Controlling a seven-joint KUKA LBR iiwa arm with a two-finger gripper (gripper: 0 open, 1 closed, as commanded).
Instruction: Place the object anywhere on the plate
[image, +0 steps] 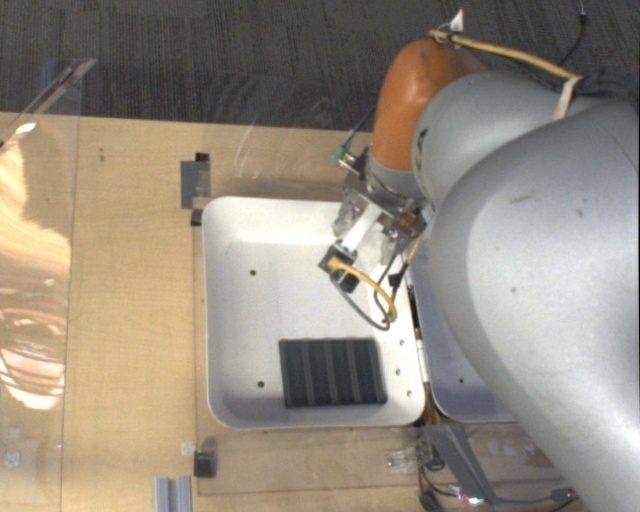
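I'm looking at a robot lab: a grey arm (530, 230) over white bins (230, 300) on a plywood bench (120, 330), clear shield (40, 280), loose cables (450, 490).

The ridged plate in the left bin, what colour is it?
Black, with raised ridges along it, seen in the camera view.

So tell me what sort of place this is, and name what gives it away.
Probably a robotics lab or test cell, not a home. A grey industrial arm with an orange band reaches over a shallow white bin fixed to a plain wooden bench. A dark ribbed plate lies in the bin, and loose cabling hangs at the wrist.
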